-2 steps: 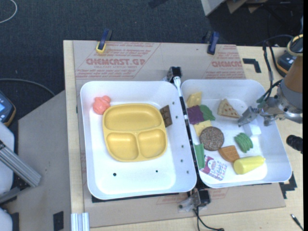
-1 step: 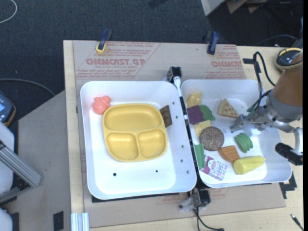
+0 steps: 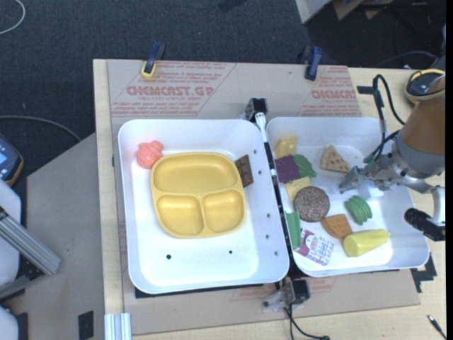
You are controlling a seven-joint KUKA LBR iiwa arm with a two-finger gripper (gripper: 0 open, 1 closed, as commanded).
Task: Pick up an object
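Open floor in the left bin, crowding in the right

Around the yellow divided plate (image 3: 198, 193), the left bin (image 3: 134, 190) has bare floor in front and along its left; right of the plate, the right bin (image 3: 403, 261) is packed with toy food, leaving narrow gaps.

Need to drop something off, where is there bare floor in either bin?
Left bin: bare strip in front of the yellow divided plate, and its far right corner behind the brown block. Right bin: crowded throughout, with the gripper over it.

arm (image 3: 428, 129): cut by right edge | jaws: state unclear
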